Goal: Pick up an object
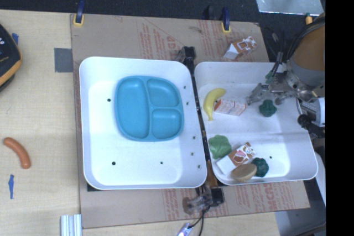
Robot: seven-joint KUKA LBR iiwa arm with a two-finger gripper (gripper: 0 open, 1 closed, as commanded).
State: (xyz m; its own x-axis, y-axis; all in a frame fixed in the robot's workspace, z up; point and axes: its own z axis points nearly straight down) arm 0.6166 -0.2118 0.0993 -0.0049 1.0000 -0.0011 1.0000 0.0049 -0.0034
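Note:
The right bin (pixel 287 138) holds a yellow banana (pixel 212 101), a small white carton (pixel 229 107) and a dark green lump (pixel 268 109) in its far half. Near its front edge lie a light green leafy piece (pixel 219 146), a red-and-white carton (pixel 241 153), a brown bun (pixel 243 172) and another dark green piece (pixel 260 166). My gripper (pixel 266 99) reaches in from the right and hangs low over the far right of this bin, open. The dark green lump sits just in front of its tips, and nothing is held.
The left bin (pixel 99 157) holds a blue divided plate (pixel 149 108). Outside the bins, a sausage (pixel 17 152) lies on the bench at the left, a small carton (pixel 240 48) behind the right bin, and a black-and-yellow device (pixel 6 58) at the left edge.

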